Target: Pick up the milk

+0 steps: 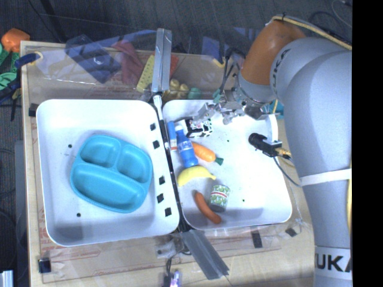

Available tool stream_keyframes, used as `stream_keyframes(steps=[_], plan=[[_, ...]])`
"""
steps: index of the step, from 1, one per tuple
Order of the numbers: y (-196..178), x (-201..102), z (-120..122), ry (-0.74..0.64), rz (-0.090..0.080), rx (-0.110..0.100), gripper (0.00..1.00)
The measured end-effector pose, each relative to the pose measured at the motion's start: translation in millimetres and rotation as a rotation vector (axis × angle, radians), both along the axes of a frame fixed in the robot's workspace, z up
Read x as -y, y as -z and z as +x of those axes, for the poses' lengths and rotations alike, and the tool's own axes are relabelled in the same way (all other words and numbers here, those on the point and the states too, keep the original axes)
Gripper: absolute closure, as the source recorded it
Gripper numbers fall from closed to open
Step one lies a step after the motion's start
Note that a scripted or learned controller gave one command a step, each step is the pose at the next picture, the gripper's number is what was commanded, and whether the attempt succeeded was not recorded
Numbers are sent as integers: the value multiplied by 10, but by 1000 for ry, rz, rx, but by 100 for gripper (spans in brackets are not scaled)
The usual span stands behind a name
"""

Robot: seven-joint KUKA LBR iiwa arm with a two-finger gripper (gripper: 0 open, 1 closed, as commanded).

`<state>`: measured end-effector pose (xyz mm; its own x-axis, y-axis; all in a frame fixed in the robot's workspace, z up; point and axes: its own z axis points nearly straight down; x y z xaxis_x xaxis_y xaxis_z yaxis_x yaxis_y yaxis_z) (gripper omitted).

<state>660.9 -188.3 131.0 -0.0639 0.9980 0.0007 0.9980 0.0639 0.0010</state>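
Nearest the front edge of the right bin (254, 178): a red sausage (207, 207) and a small green-labelled can (219, 196), then a banana (194, 174), a carrot (204, 153) and a blue bottle (185, 148) along the left wall. Farther back, near that bin's far left corner, the cow-patterned milk carton (199, 127), resting on the bin floor and, by the look of it, not yet lifted. Just beyond, by the far edge, the gripper (222, 111), low beside the carton, spread or pressed together impossible to tell; grasp and lift apparently left to do.

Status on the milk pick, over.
Pincer low at right bin's far end, beside milk carton. No grasp visible. Blue bottle and carrot crowd the carton.
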Motion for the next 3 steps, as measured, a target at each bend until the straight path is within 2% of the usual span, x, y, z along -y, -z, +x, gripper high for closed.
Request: stream_keyframes(steps=[3], plan=[[0,0,0,0,0,0,0]])
